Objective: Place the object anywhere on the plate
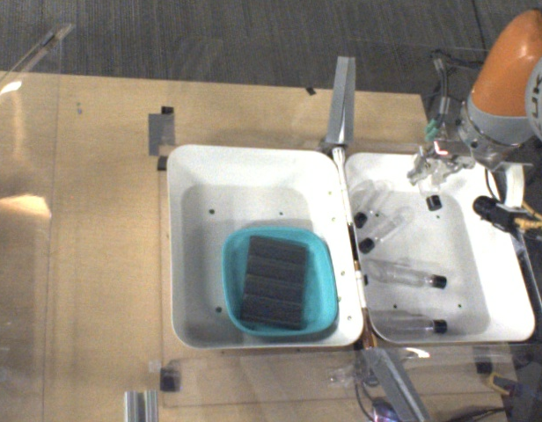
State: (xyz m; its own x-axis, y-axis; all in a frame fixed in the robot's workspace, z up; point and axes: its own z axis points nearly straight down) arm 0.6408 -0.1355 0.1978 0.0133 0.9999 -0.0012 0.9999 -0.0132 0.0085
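A teal plate [322,281] rests in the left bin [192,262], toward its front. A dark grey ribbed block [274,281] lies on the plate and covers most of its middle. Several clear tubes with black caps lie in the right bin [509,323]: one [406,276] at mid-bin, one [412,325] near the front wall, and others [381,218] by the left wall. My gripper [434,167] hangs over the back of the right bin, pointing down. A small black cap [434,202] lies just below it. The gripper is far from the plate.
The two bins meet at a shared rim [352,244], with a grey metal post [341,99] standing behind it. The orange band of the arm [509,69] fills the upper right. Black cables [500,214] cross the right bin's right edge.
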